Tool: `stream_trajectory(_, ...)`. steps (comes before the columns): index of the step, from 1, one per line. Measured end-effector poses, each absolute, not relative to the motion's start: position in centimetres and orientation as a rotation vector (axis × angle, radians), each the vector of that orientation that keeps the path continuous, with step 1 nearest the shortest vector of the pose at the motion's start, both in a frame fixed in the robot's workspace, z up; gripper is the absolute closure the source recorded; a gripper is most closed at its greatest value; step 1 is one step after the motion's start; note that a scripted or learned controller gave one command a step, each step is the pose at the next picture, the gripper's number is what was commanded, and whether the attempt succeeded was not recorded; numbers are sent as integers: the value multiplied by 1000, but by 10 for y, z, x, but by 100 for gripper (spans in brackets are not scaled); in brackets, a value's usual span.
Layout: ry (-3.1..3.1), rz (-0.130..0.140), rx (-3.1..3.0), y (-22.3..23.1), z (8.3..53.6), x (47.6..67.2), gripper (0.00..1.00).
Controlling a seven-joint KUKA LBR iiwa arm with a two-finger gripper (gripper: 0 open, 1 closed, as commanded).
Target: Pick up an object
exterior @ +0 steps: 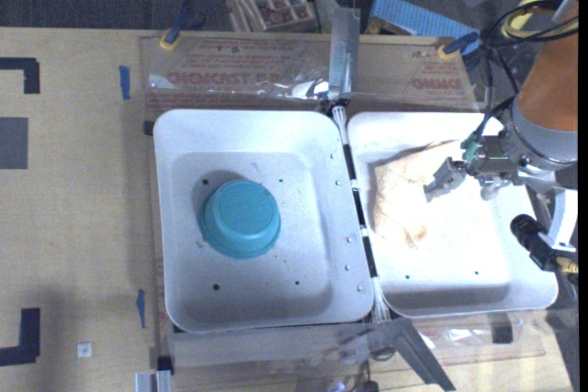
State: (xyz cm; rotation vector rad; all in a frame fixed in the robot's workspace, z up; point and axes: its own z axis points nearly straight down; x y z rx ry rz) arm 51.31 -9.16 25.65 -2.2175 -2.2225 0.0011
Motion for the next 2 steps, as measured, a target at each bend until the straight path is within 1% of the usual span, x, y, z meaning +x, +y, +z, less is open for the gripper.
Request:
stream_trajectory(1, -2112, 1, -2325, -104, 103, 521, 0)
stream_trajectory(2, -2212, -11, -2244, -100, 90, 540, 0)
